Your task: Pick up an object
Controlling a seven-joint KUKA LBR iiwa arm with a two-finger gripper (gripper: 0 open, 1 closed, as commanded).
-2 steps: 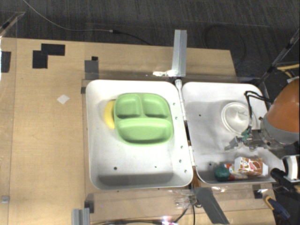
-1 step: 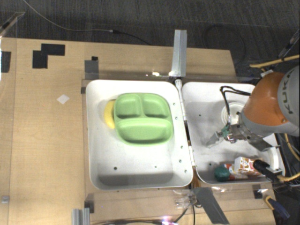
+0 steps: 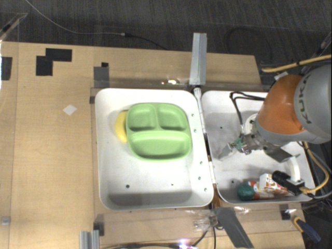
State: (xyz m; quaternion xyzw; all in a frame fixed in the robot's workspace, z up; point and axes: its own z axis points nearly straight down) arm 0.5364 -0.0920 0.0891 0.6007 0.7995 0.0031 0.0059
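Gripper (image 3: 239, 144) state I cannot tell. I'd centre it over the green ball (image 3: 245, 192), near the right bin (image 3: 223, 105) front wall, before descending.

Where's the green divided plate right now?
The green divided plate lies in the left bin, toward its far side, covering part of a yellow object at its left edge.

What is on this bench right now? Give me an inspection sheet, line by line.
Surface: wooden bench bearing the left bin and right bin.
Job's things: green divided tray in the left bin, a yellow object beside it; a green object and a small packet in the right bin.
Clutter: black tape patches on the bench.
End effector: end effector low in the right bin.
Cables: black cable on the floor.
Surroundings: dark carpet.
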